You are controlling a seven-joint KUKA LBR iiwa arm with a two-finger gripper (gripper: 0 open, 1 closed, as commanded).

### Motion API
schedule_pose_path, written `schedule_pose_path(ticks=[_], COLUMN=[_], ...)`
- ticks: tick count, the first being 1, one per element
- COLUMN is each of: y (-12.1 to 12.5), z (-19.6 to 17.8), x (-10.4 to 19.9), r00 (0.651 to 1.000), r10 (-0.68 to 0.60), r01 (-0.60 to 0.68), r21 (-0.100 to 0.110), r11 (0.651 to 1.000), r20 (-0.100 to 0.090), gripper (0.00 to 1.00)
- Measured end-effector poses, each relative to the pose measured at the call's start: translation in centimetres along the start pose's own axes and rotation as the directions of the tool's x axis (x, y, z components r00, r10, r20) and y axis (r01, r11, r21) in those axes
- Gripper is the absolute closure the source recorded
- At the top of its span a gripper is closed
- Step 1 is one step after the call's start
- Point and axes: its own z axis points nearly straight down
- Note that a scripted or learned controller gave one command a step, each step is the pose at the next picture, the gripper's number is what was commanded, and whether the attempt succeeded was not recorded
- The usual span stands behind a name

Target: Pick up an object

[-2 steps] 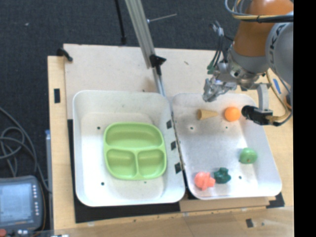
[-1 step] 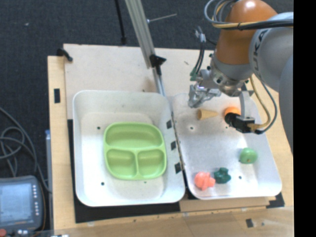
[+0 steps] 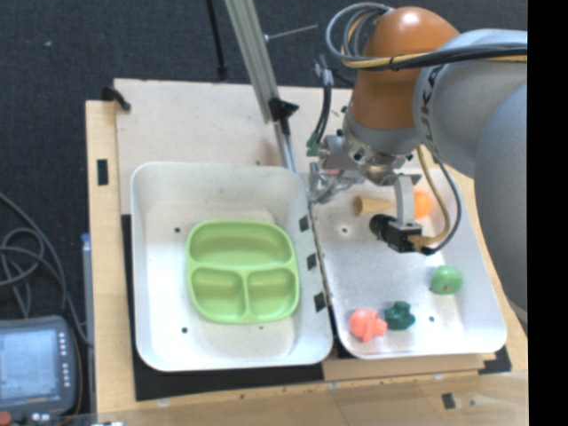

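1. Two shallow white bins sit side by side before you: the left bin [image 3: 151,238] and the right bin [image 3: 484,313].
2. One green divided plate [image 3: 241,270], with three compartments, lies in the left bin.
3. Four small toys rest in the right bin: a pink one [image 3: 366,324] touching a dark green one [image 3: 399,315], a light green one [image 3: 446,280] nearby, and an orange one [image 3: 422,204] behind the arm's cables.
4. One gripper [image 3: 327,185] hangs over the right bin's rear left corner; you cannot tell its finger state.
5. No writing reads clearly.
6. One pale wooden bench [image 3: 177,122] stands on dark carpet [image 3: 53,34].
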Motion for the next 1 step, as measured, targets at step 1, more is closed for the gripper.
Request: schedule_pose_path(ticks=[1], y=[-0.66], z=[0.17], x=[4.76], r00=[1.000], r10=[0.000], r01=[0.000], r21=[0.000], r11=[1.000], r20=[0.000], gripper=[1.00])
